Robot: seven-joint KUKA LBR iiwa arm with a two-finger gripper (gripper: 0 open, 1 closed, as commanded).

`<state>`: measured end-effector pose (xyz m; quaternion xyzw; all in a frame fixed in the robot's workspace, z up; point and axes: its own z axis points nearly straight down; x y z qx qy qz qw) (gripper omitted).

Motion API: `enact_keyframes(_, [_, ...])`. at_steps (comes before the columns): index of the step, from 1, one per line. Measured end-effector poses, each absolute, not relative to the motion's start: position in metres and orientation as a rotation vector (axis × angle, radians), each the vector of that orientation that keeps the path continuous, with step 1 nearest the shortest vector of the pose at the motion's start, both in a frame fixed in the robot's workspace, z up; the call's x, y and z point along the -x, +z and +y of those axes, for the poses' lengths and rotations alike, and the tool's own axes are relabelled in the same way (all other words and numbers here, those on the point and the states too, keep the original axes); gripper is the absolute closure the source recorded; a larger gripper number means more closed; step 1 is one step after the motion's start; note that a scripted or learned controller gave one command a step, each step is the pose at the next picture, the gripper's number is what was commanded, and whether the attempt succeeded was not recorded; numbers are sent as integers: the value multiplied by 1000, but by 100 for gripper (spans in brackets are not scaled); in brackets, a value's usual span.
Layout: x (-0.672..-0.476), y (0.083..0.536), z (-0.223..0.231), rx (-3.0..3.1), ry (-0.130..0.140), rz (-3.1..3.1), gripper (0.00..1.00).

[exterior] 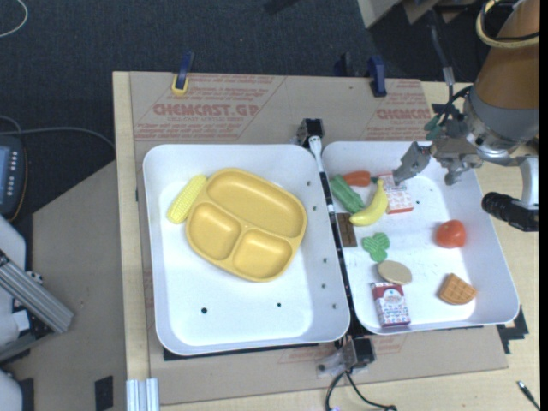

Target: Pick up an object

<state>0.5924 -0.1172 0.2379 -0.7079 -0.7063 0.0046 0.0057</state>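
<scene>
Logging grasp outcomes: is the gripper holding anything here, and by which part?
Nothing is held. The gripper hangs above the right bin, near the small red-and-white packet, with nothing between its fingers.

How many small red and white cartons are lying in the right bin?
2. One carton lies at the near edge of the right bin, below the tan oval piece. The other carton lies farther back, beside the banana, partly under the gripper.

tray [246, 223] in left bin [163, 229], corn [187, 198] beside
</scene>
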Motion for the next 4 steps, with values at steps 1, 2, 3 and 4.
enact_keyframes(1, [-595,246,-117,2221,0,-2221,0])
enact_keyframes(2, [-596,196,-107,2216,5,-2219,0])
enact_keyframes(3, [-596,146,-97,2216,5,-2218,0])
enact_keyframes(4, [-585,90,-96,2218,5,-2216,0])
